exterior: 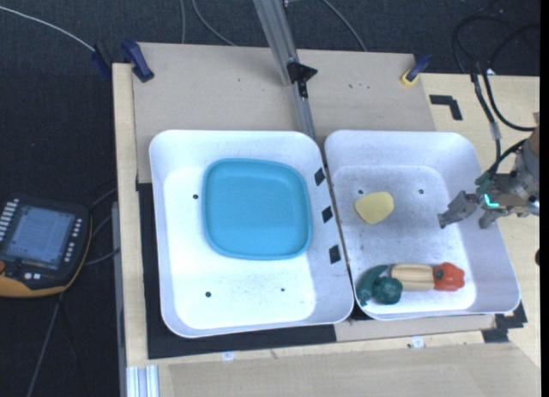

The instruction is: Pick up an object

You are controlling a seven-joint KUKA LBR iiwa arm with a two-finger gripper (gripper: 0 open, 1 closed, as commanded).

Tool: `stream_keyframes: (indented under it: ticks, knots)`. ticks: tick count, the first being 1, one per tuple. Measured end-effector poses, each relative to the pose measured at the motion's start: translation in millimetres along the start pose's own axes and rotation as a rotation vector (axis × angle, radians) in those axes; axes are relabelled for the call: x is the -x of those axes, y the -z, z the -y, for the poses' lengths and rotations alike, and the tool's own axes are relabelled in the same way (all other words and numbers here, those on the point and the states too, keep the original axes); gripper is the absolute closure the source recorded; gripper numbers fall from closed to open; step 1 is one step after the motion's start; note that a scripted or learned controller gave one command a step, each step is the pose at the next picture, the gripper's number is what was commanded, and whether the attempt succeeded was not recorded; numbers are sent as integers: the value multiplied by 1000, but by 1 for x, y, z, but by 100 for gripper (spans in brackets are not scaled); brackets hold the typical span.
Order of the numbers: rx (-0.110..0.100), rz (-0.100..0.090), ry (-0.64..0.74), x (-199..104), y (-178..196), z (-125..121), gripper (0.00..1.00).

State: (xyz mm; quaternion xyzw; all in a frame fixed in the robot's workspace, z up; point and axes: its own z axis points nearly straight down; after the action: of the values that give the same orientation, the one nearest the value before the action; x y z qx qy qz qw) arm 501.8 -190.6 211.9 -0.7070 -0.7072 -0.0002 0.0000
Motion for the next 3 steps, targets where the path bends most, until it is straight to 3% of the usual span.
stream_keyframes:
  ticks: [1,3]
  knots:
    - [0,0,0,0,0,0,0]
    - [-5,-1,0,-7,-112,-2,0]
